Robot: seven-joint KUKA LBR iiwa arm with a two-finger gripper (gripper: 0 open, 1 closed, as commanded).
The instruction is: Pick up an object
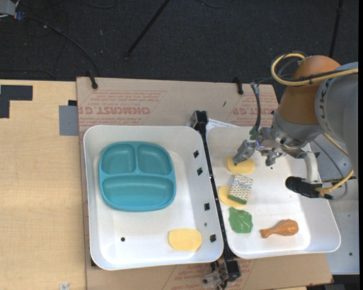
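Two white bins (103, 240) are sitting on the desk; the pincer (258, 151), fingers spread wide and holding nothing, is hovering over a yellow piece (242, 167) at the right bin's far left. Approach step; descending and closing is needed next.

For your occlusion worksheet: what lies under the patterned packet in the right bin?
Under the patterned packet a yellow piece shows at its lower left edge, and the green leaf sits just below. How far the yellow piece runs beneath is covered.
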